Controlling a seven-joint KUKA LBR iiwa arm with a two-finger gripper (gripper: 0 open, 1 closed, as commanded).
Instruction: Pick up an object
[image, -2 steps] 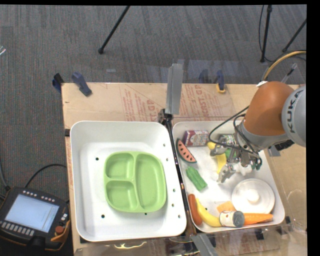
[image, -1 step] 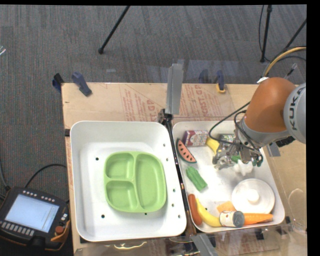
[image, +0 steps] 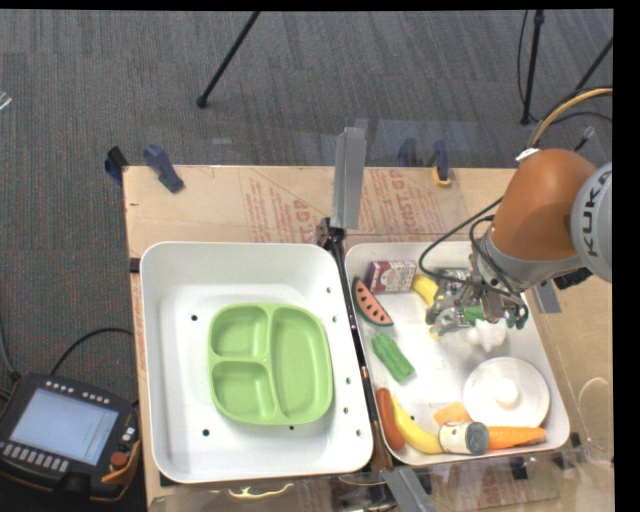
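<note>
— Grey carpet and tripod legs ran across the top of the frame; below them we had the bench with its two bins. Where was our pick?

— We chose the green block (image: 393, 357), lying at a slant in the middle left of the right bin (image: 556, 400), between the melon slice (image: 371, 302) above and the banana (image: 418, 430) below. We judged it light, stiff and a little slick, so we would have pinched it across its narrow sides at mid-length.

— And the gripper (image: 463, 312)?

— It hung right of centre, above the block and well apart from it. We could not tell how its pincer stood; cables and shadow muddled it.

— Room to move?

— White floor lay open around the block. The bin's left wall was near, the lid (image: 505, 391) sat lower right, and the left bin's tray (image: 270, 363) was clear of the path.
</note>
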